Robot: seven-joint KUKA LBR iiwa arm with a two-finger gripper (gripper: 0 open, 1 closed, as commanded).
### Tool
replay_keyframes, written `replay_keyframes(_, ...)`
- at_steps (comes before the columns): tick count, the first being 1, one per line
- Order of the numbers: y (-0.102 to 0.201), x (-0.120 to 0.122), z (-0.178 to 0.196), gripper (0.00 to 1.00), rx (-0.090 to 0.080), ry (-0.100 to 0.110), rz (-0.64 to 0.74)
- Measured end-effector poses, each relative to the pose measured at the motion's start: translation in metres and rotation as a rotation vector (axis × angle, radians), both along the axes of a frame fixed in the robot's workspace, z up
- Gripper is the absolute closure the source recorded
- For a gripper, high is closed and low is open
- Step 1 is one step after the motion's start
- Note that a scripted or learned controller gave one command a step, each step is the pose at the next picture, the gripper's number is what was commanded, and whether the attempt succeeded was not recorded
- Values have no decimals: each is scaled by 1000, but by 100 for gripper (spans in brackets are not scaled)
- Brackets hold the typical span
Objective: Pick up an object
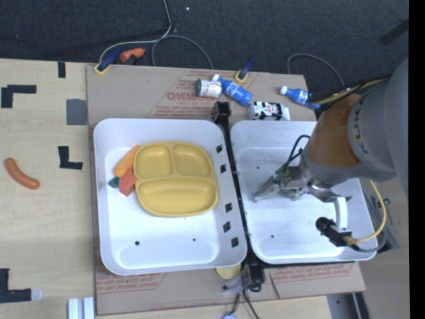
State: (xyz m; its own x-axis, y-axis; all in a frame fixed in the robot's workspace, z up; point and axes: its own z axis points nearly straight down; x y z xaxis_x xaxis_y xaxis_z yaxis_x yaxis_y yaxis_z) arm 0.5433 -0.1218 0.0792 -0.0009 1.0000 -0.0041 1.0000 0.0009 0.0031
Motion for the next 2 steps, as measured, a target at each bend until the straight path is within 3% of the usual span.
replay_keyframes(1, -83, 65, 21, 0, -2, -3, -3)
replay_keyframes(2, -63, -62, 8, 0, 2, -1, -4)
